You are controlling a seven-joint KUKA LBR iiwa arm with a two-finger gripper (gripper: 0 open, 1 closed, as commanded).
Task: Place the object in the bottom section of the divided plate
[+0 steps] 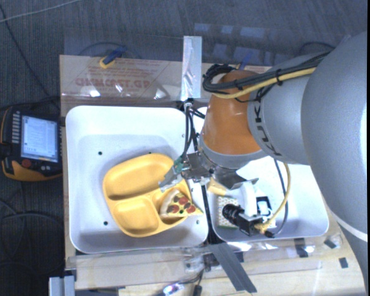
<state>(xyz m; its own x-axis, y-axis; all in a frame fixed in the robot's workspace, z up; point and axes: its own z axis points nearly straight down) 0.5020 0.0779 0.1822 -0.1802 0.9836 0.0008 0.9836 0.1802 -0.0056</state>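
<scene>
Taking the yellow divided plate (139, 193) as the landmark, its nearest corner section, on the side toward the second bin, holds the object, a pizza slice toy (177, 205) with red and green toppings lying flat against the plate's rim. Just beyond the slice, over the plate's edge, sits the pincer (179, 172); whether it is wide or narrow I cannot tell, since the wrist hides it. The plate rests tilted in the left white bin (86, 134) on the desk. To finish well, I judge the arm should lift straight up from the plate, so nothing drags the slice over the divider. Beyond the plate, the orange band (231, 125) and grey arm loom.
</scene>
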